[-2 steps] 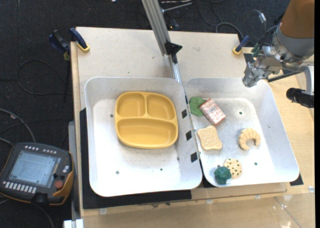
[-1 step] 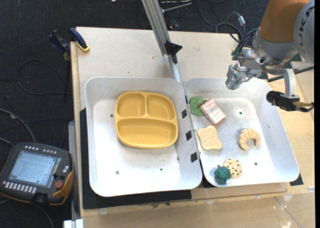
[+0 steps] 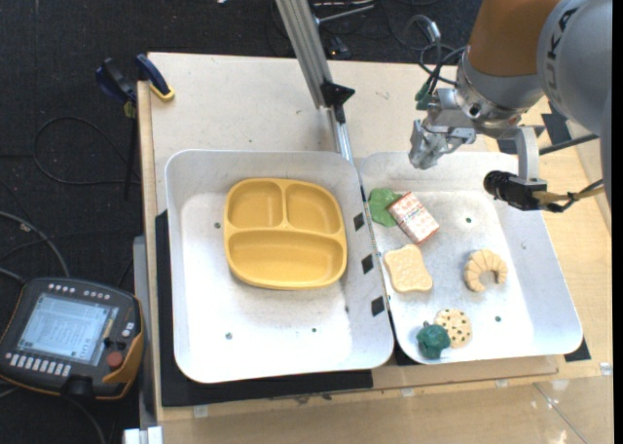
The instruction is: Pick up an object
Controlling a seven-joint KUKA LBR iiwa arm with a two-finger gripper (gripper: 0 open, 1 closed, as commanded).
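Fingers (image 3: 425, 155): aperture cannot tell | above right bin (image 3: 545, 267) rim | nothing visibly held

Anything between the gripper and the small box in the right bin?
Nothing visible. The gripper hangs above the right bin's far edge; the small box lies open from above. A green leaf piece touches its left side, toast lies nearer the camera.

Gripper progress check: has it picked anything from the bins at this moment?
Nothing looks done: the gripper hangs above the right bin's far edge with nothing visible between its fingers. The small box, toast slice, croissant, cookie and broccoli all lie in it. Descent and grasp remain.
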